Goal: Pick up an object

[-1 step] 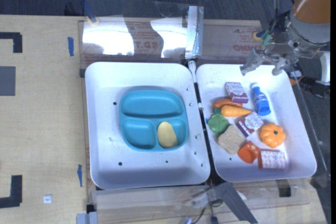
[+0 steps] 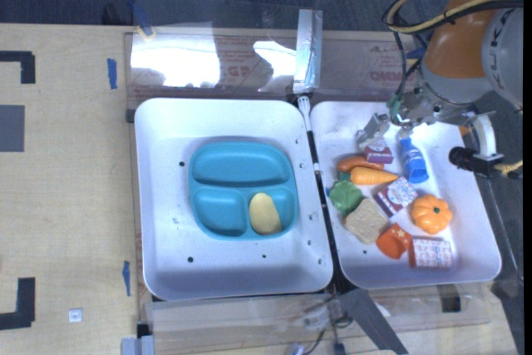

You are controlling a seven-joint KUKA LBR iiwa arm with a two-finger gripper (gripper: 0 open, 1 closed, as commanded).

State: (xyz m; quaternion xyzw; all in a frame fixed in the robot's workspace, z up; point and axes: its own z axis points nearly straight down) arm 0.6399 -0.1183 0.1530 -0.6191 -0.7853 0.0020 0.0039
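The left white plastic bin (image 2: 158, 245) holds a blue divided plastic tray (image 2: 218, 166) with a pale yellow potato-shaped toy (image 2: 265, 214) in its lower right compartment. In the right white bin (image 2: 478, 258), toy foods huddle: green vegetable (image 2: 345, 195), orange carrot (image 2: 371, 175) lying crosswise, blue bottle (image 2: 412, 160), orange pumpkin (image 2: 431, 213). The gripper (image 2: 374, 128) hangs just above the carrot, toward the bin's far edge, fingers spread, holding nothing.

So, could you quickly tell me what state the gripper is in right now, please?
Gripper: above the back of the right bin, by the blue bottle; whether it is open or shut cannot be told.
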